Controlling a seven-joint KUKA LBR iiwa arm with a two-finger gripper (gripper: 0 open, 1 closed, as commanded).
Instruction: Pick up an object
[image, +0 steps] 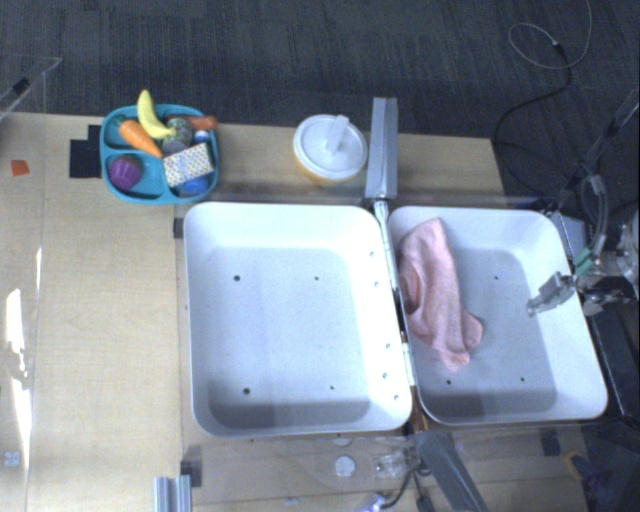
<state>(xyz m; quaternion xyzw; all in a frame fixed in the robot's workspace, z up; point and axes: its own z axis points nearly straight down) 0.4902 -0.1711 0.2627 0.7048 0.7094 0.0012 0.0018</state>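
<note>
End effector (553, 292) sits at the right rim of the right bin (575, 395), low, near the bin's right wall. Can't tell from this angle how its grasping parts are set, too small and edge-on; nothing visible in it

Only pickable thing in the bins is the pink cloth (435, 292): crumpled, lying lengthwise along the right bin's left wall, top end near the back corner, lower end bunched toward bin middle. Well apart from the end effector, bare bin floor between them. Left bin (200, 330) has no target I can see

Step in hand, my read: approach, grasp not started. How I'd do it well:
- traverse left across the bin above the floor, don't drag along it
- aim for the bunched lower lump, thickest fold and furthest from the wall, so there's room on both sides
- avoid the upper strip, it hugs the left wall and the divider between bins, likely collision
- come straight down, go deep enough to bite a fold, cloth is soft and flat so a shallow pinch likely slips off
- lift slowly, cloth will drape and may snag on the rim

Risk: pinching only the top layer and losing it on lift

Off-bin clutter on the surface, the blue tray (112, 186) of toy food and the white lidded cup (330, 148), is out of the way, ignore
</note>
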